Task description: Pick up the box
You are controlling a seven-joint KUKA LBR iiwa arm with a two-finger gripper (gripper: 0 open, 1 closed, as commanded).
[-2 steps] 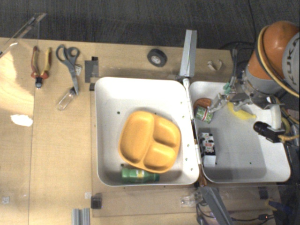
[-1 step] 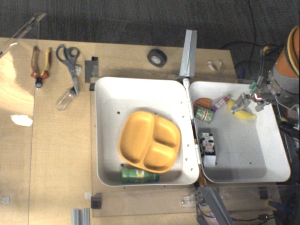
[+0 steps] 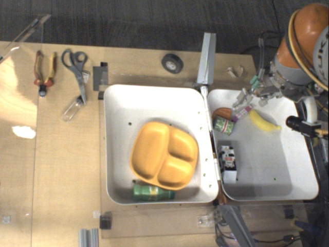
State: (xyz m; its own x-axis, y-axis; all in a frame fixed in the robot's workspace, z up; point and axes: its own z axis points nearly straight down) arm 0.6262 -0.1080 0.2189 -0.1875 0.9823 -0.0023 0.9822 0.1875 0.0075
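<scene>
A: What lies beyond the pale wooden bench top (image 3: 51, 163)?

B: A dark grey carpeted floor (image 3: 128, 9) runs along the top edge.

A: And the light?

B: A bright glare patch (image 3: 13, 81) falls on the bench's left side.

A: Anything lying on the wood?

B: Red-handled pliers (image 3: 43, 72), grey-handled scissors (image 3: 77, 71) and a black roll of tape (image 3: 172, 63), all well apart from each other. An upright grey metal bracket (image 3: 207, 58) stands behind the gap between the bins.
</scene>
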